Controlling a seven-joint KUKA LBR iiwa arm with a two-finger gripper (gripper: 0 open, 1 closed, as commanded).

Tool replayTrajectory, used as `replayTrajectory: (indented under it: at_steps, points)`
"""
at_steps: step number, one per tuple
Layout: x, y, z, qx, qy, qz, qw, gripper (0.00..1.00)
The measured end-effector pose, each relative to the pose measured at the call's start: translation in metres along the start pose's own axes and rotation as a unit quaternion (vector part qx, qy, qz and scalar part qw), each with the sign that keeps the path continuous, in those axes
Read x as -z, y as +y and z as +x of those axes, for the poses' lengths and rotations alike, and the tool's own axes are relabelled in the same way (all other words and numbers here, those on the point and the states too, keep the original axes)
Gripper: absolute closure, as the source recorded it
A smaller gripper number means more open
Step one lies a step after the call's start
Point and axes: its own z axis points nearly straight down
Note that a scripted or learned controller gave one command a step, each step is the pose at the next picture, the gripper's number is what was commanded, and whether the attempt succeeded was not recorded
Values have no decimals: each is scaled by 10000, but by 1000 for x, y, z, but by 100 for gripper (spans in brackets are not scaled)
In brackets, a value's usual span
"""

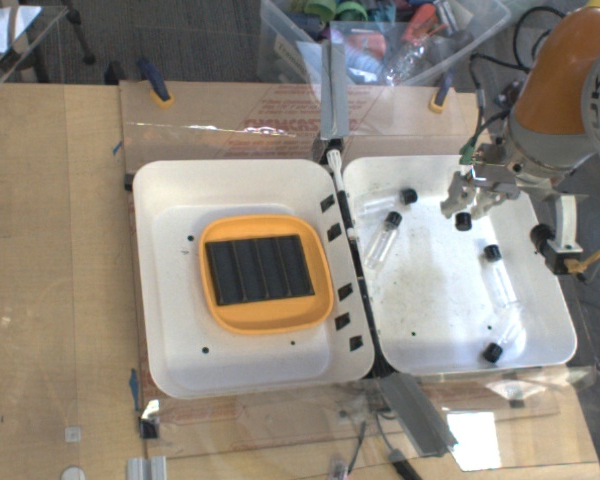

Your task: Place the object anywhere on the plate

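I see the arm (570, 78) reaching in from the right, wrist bent down over the right bin (555, 343). Its gripper (470, 200) hangs above the bin's far side, just over a tube (464, 218); I cannot tell how its fingers stand. The orange plate (267, 315) sits in the left bin (170, 358).

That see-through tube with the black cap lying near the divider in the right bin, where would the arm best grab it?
Probably across the middle of the clear tube, coming straight down from above. It lies flat on the right bin floor, slanting from its black cap toward the divider, so the fingers should straddle its narrow width, set crosswise to its length. The gripper hangs to its right.
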Motion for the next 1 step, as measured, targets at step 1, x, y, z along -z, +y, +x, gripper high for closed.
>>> replayTrajectory:
  at_steps: [1]
  points:
    - [10, 0, 52, 609, 0, -1, 9981, 100]
